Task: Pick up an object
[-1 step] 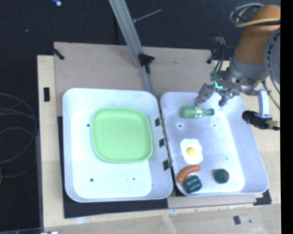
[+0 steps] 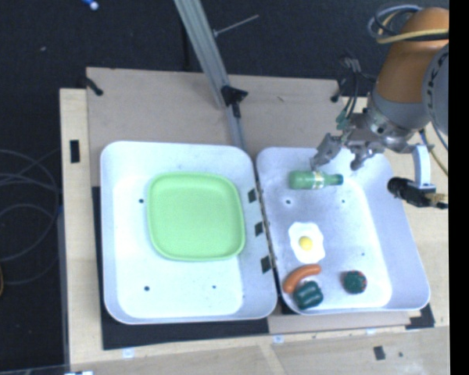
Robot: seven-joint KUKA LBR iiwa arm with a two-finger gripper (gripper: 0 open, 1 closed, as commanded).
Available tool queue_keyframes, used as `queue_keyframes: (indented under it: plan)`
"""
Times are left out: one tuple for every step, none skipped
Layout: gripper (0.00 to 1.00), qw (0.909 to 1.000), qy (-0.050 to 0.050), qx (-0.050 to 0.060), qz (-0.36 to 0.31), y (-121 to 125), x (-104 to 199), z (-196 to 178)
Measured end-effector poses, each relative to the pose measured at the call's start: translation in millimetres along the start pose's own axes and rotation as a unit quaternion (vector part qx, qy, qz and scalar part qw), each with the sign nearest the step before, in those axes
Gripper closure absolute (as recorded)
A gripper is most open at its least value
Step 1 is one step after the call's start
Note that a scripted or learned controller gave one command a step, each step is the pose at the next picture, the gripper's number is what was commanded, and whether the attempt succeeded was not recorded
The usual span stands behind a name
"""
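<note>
My gripper (image 2: 341, 158) hangs over the back of the right bin (image 2: 395, 233), its two fingers spread apart and open with nothing between them. Just below and left of it a green bottle (image 2: 314, 180) lies on its side on the bin floor. A toy fried egg (image 2: 306, 242) sits mid-bin. Near the front edge lie an orange sausage (image 2: 301, 275), a dark green block (image 2: 308, 294) and a round dark green piece (image 2: 354, 282).
The left bin (image 2: 125, 287) holds a light green square plate (image 2: 195, 216). A grey pole (image 2: 207, 45) slants down from the top and ends between the bins at the back. Bare bench runs behind both bins.
</note>
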State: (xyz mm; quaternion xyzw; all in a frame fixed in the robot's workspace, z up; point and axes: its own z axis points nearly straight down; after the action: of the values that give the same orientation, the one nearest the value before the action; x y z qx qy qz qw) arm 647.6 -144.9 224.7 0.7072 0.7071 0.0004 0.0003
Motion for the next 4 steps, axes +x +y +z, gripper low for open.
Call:
queue_keyframes:
  plan:
    - [0.00, 1.0000, 0.000, 0.002, 0.000, -1, -9, 58]
    - [0.00, 1.0000, 0.000, 0.003, 0.001, 0, -20, 112]
    - [0.00, 1.0000, -0.001, 0.001, 0.000, 0, -20, 124]
    - [1.00, 1.0000, -0.001, -0.001, 0.000, 1, -21, 113]
